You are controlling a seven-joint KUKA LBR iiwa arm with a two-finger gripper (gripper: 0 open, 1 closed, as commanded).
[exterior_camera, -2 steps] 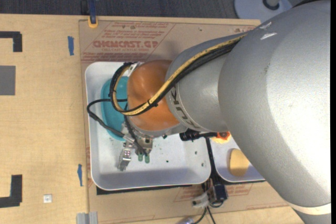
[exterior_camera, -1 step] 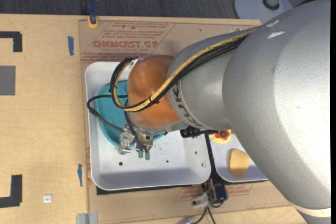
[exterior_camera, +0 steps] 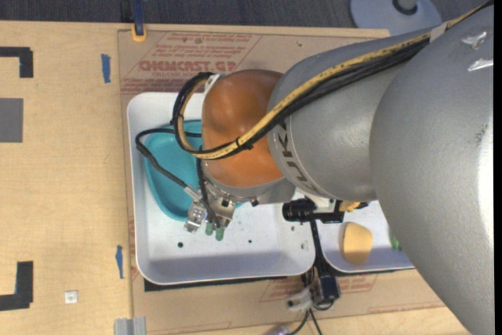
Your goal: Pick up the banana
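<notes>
The end effector (exterior_camera: 205, 222) hung low in the left bin (exterior_camera: 149, 247), lower centre of the frame, just beside a teal bowl (exterior_camera: 166, 178). Whether it was open or closed could not be told. The banana (exterior_camera: 357, 242), if the yellowish lump at lower right was it, lay in the right bin (exterior_camera: 369, 267), half hidden under the arm (exterior_camera: 353, 121). A grasp here would likely catch the bowl or nothing, because the banana lay well apart.

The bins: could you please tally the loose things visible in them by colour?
Teal: 1, a bowl in the left bin
Yellow-orange: 1, a rounded thing in the right bin, partly hidden by the arm
Total: 2
</notes>
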